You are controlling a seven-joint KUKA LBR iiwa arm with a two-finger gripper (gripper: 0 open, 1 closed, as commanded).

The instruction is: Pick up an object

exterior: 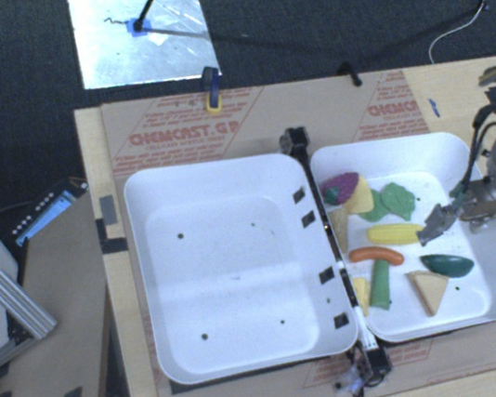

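Over on the left, the wide shallow white plastic bin (230,262) sits on the brown cardboard sheet (252,112), with a strip of black clips down the seam where it meets its neighbour. Moving across, the smaller white bin on the right (447,150) carries all the toy food: a purple rounded piece (341,188) up near the seam, a pale yellow chunk (361,202) touching it, then a leafy green piece (395,200). Below those lies a yellow corn cob (395,233) on its side, and under that an orange-red sausage (376,255) lying almost level. A green cucumber-like stick (380,286) stands lower down beside a yellow wedge at the seam (362,290). Further right, a tan triangular wedge (430,289) rests on the floor, and just above it a dark green glossy oval (448,265). And there's the grey two-finger gripper (433,226), reaching in from the right, its tip hovering just beside the corn cob's right end and above the dark green oval. Nothing sits between its fingers; whether they are apart or together, cannot tell from here.
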